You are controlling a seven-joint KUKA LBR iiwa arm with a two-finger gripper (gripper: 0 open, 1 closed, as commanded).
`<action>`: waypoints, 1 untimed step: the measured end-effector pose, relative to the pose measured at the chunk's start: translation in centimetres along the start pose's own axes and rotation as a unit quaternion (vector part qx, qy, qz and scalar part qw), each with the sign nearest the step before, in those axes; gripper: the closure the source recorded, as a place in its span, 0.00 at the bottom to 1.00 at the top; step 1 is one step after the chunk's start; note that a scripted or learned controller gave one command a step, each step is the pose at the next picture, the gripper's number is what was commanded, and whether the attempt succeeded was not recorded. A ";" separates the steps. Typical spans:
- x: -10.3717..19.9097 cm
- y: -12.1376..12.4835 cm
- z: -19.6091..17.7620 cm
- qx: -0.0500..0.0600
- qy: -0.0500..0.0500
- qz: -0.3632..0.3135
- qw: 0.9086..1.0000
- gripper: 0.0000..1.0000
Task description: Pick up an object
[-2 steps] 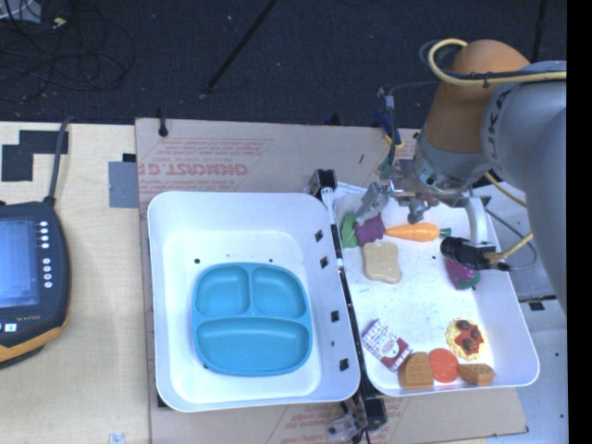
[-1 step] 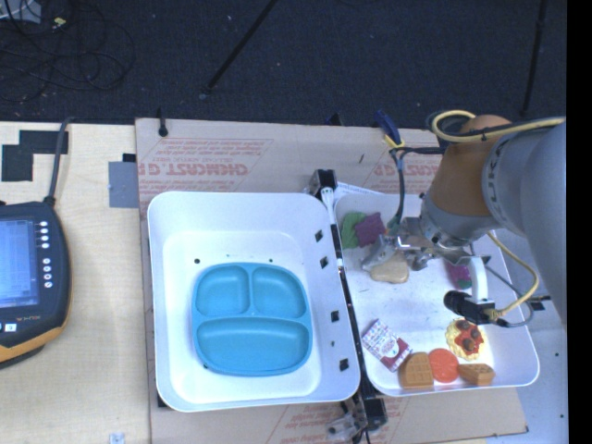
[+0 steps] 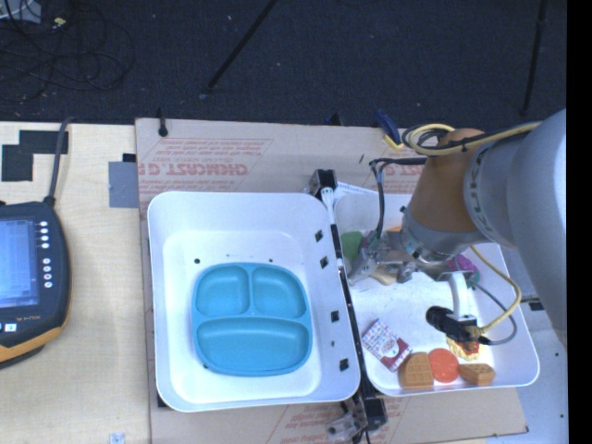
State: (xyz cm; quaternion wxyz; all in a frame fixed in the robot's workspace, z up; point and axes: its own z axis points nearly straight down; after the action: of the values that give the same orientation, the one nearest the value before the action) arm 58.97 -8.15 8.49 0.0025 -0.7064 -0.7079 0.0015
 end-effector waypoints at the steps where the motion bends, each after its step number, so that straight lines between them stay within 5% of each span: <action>1: -0.1 5.6 0.0 -0.002 0.000 0.000 1.000 0.00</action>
State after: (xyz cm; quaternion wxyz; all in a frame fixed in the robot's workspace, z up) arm 64.57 -8.24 8.41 0.0010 -0.7061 -0.7081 0.0007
